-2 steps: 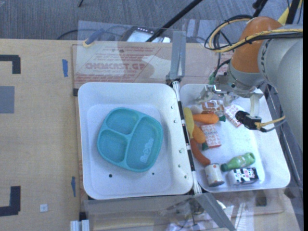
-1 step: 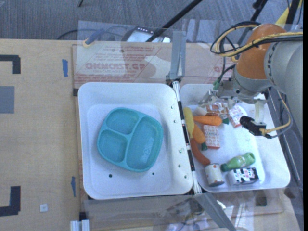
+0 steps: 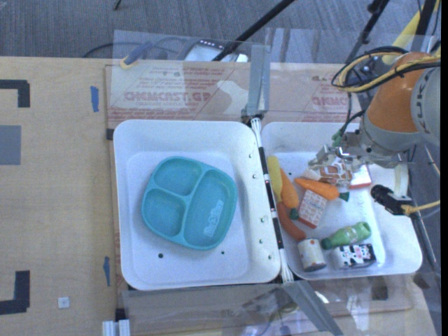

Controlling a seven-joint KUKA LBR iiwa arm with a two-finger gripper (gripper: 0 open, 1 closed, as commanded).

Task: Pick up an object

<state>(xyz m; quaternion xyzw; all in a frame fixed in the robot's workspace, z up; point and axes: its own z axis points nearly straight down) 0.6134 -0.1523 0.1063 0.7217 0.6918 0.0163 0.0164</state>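
My gripper (image 3: 336,159) hangs low over the back of the right bin (image 3: 406,247), below the arm's orange band (image 3: 392,110). It is right above a small red and white box (image 3: 355,178). Just in front of it lie an orange carrot (image 3: 318,187) and an orange juice carton (image 3: 312,208). A yellow banana (image 3: 274,175) and a red-orange vegetable (image 3: 288,224) lie along the bin's left wall. Near the front sit a green bottle (image 3: 346,234), a small can (image 3: 311,254) and a black and white carton (image 3: 353,256).
The left bin (image 3: 133,257) holds a teal divided plate (image 3: 189,201). A raised divider (image 3: 264,187) separates the two bins. Clear plastic panels (image 3: 182,93) stand behind them. Yellow and black cables (image 3: 364,65) loop near the arm at the upper right.
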